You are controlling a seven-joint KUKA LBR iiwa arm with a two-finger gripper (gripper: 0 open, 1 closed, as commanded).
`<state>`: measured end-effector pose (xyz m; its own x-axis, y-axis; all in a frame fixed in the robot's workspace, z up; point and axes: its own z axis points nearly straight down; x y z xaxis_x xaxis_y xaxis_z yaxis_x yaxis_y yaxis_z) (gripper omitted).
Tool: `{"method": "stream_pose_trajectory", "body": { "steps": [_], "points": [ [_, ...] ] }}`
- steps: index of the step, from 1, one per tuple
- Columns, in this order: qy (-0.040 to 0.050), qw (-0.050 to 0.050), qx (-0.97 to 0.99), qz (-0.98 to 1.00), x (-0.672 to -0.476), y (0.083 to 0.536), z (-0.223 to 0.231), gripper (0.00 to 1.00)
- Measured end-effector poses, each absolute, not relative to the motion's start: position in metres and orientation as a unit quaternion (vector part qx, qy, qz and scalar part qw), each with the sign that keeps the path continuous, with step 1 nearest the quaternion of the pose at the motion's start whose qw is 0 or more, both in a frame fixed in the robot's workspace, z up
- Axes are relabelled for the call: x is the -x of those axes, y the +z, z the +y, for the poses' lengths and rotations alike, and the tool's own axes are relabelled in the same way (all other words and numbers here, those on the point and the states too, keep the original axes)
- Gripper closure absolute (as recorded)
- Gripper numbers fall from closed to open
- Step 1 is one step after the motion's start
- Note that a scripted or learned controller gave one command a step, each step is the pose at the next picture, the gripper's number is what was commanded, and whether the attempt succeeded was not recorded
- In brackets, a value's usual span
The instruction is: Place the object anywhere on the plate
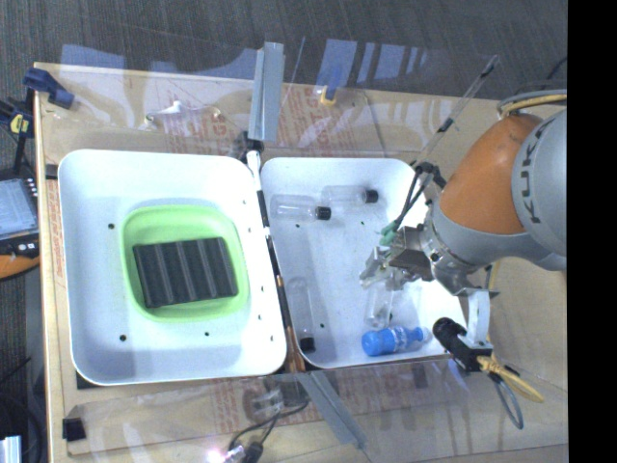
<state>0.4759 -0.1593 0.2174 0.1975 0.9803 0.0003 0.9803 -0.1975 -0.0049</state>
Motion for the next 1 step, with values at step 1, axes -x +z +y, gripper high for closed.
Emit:
{"method": "stream_pose_trajectory", "body": {
  "steps": [1],
  "points": [
    [0.0014, 0.002, 0.774, -0.633, -0.4760, 0.2175, -0.1594, 0.00]
  ]
}}
